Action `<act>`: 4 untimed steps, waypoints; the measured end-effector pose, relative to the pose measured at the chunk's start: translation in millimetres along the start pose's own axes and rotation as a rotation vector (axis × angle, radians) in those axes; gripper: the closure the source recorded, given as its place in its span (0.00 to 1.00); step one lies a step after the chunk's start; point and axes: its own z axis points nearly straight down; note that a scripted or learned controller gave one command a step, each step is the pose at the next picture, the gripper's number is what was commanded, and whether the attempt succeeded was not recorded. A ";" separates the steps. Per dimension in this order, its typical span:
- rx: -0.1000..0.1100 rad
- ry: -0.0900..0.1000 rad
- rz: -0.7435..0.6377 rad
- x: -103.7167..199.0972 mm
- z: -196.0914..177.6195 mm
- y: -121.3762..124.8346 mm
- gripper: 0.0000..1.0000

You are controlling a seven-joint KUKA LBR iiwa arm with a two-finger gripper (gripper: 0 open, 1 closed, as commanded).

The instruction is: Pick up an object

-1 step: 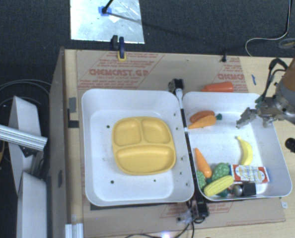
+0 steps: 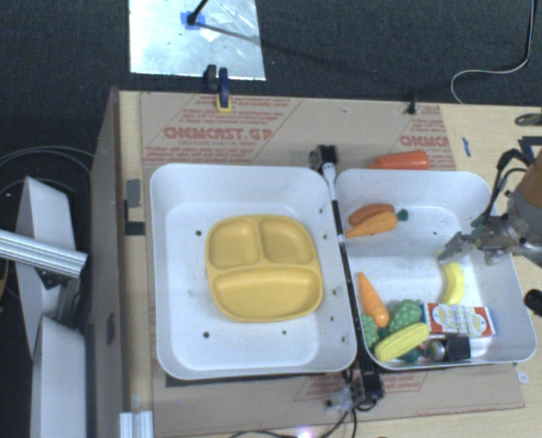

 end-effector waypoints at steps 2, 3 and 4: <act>-0.004 0.001 -0.004 39.3 52.6 72.2 0.00; -0.001 -0.001 0.000 -0.5 53.4 8.0 0.00; -0.004 -0.001 -0.002 0.1 42.6 9.5 1.00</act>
